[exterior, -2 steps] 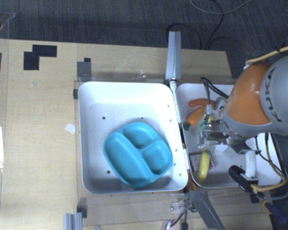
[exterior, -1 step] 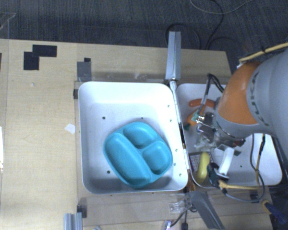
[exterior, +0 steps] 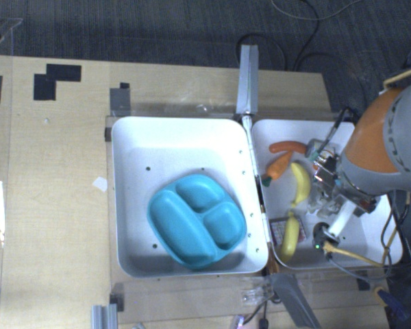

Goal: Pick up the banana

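Banana [exterior: 300,182]: lying unlifted in right bin [exterior: 370,132]; gripper [exterior: 323,199] just beside it, finger state cannot be told; pickup outstanding.

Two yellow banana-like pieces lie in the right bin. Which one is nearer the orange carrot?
The upper banana, curved in the middle of the right bin: its top end nearly meets the carrot. The lower banana lies by the bin's front edge, further away.

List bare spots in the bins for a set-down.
Left bin: bare floor along the back and left walls around the blue divided tray. Right bin: crowded, with two bananas, a carrot, a sausage and the gripper.
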{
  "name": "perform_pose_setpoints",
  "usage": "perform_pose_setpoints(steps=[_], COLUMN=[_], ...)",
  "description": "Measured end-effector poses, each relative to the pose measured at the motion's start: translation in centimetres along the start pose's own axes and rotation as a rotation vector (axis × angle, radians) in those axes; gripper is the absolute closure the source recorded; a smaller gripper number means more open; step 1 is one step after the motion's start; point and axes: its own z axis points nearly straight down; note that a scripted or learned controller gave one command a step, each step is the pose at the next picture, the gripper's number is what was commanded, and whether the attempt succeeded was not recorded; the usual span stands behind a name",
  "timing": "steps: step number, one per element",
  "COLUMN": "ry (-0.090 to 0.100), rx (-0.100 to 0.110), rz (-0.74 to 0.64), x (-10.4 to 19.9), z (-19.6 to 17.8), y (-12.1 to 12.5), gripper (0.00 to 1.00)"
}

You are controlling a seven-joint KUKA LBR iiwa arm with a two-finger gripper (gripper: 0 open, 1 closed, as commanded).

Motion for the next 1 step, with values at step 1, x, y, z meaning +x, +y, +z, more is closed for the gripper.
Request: perform_pose_setpoints(steps=[1], ry=[0.000], rx=[0.000], rz=[0.000], x=[0.01], z=[0.00], y=[0.00], gripper=[0.00])
